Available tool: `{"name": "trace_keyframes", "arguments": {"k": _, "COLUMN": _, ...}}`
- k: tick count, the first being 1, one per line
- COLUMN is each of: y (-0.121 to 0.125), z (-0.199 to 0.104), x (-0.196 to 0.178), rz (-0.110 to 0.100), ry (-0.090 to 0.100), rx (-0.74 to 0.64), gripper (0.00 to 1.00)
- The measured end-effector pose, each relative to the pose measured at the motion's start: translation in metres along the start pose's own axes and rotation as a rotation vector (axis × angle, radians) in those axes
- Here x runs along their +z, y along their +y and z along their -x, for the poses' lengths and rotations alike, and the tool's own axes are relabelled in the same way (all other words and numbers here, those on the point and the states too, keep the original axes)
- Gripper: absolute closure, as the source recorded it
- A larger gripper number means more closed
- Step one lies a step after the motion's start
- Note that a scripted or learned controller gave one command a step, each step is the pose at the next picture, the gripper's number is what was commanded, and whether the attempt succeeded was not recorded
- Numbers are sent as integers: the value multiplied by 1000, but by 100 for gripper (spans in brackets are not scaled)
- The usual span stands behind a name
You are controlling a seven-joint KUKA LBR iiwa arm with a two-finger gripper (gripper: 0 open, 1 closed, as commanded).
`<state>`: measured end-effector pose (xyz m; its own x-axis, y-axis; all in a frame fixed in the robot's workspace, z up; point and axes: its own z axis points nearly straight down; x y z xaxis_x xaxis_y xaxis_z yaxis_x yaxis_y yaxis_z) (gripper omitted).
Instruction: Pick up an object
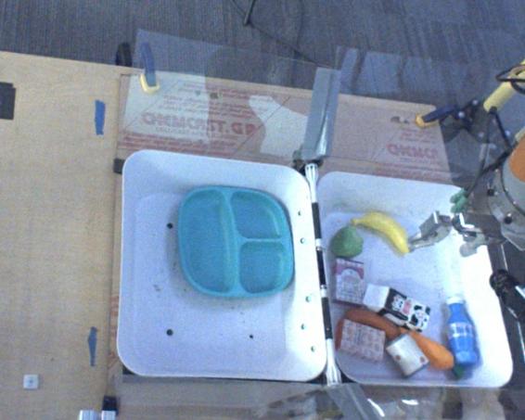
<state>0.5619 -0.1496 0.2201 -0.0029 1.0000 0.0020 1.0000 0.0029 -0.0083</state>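
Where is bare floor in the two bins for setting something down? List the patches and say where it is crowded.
Left bin: a bare band runs all around the teal divided plate, widest below it. Right bin: a bare patch lies between the banana and the blue bottle, close to the gripper. Its front is crowded with packets, the carrot and the bottle.

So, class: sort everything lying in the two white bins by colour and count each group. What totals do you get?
Yellow: 1, banana
Green: 1, round green item
Blue or teal: 2, divided tray, bottle
Orange or red: 2, carrot, sausage
Mixed print or pale: 4, packet, card, square packet, block
Total: 10
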Motion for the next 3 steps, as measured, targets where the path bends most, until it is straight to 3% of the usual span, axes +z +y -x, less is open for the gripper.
{"name": "trace_keyframes", "arguments": {"k": 1, "y": 84, "z": -8, "x": 126, "rz": 4, "ry": -3, "rx": 41, "gripper": 0}}
{"name": "trace_keyframes", "arguments": {"k": 2, "y": 83, "z": -8, "x": 120, "rz": -5, "ry": -3, "rx": 38, "gripper": 100}}
{"name": "trace_keyframes", "arguments": {"k": 3, "y": 105, "z": -59, "x": -11, "rz": 3, "ry": -4, "rx": 145, "gripper": 100}}
